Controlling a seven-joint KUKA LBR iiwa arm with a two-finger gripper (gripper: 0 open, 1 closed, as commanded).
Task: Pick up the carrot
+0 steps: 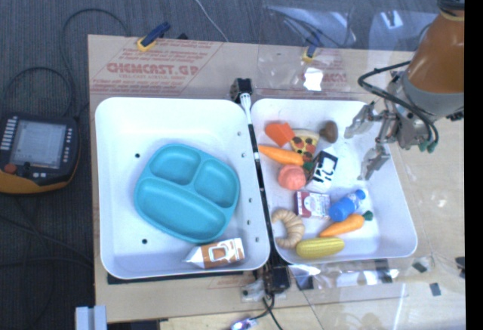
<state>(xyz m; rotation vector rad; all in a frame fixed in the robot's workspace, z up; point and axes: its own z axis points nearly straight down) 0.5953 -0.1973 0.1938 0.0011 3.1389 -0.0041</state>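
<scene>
Arm [441, 45]: reaches in from the right, wrist above the right bin's far right corner
Gripper [367, 141]: hangs over the right bin's right side, fingers spread, nothing between them
Right bin [400, 204]: holds a crowd of toy foods
Carrot [342, 226]: lies near the bin's front right, orange, tilted, green tip toward the right wall
Second orange piece [281, 155]: a longer orange vegetable near the divider, by the pink ball [292, 178]; it could also pass for a carrot, so the target is a judgement
Neighbours of the carrot: banana [320, 248] just below it, blue bottle [346, 207] touching or just beside it above, red carton [311, 205] to its left
Other items: croissant [290, 226] at front left, black tag [324, 168] near centre
Left bin [113, 170]: holds a blue tray [186, 190] and a small carton [219, 254] at the front edge
Step in hand: approach; the gripper is apart from the carrot, no contact yet
Next move: travel toward the bin's front, line the fingers across the carrot's narrow width, then descend
Risk: bottle and banana crowd the carrot; a finger may land on one and shove the carrot aside
</scene>
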